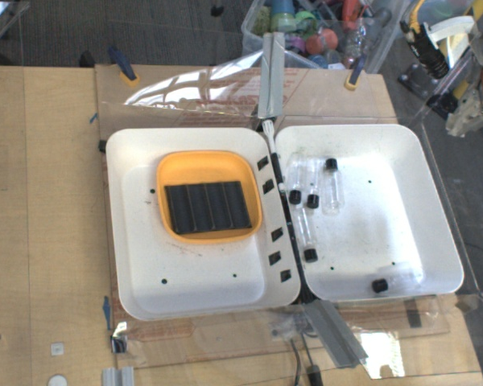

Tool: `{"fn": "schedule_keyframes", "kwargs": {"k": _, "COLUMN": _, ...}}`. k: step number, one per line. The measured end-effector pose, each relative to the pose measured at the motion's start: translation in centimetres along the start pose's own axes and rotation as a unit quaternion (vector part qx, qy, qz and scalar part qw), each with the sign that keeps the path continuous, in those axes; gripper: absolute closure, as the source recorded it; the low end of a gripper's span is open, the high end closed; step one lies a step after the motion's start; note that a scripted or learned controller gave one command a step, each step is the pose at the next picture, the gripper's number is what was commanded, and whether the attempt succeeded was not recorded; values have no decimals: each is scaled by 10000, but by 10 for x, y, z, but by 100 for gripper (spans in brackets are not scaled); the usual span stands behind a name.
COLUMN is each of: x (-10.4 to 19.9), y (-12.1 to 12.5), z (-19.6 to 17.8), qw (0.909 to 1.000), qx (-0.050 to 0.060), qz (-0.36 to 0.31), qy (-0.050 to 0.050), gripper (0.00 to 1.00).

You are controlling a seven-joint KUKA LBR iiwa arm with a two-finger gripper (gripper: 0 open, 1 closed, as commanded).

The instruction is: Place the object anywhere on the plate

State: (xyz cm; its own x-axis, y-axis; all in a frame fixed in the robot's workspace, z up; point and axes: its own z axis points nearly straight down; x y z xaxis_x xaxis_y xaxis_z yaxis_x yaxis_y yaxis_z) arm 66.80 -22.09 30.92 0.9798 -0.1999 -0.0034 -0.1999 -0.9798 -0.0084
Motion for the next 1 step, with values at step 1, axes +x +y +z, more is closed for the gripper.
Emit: {"fn": "schedule_keyframes", "kwargs": {"k": 1, "x": 0, "y": -2, "z": -35, "qw": 10000, "qx": -1, "qz": -14, "qy": 1, "gripper": 100}}
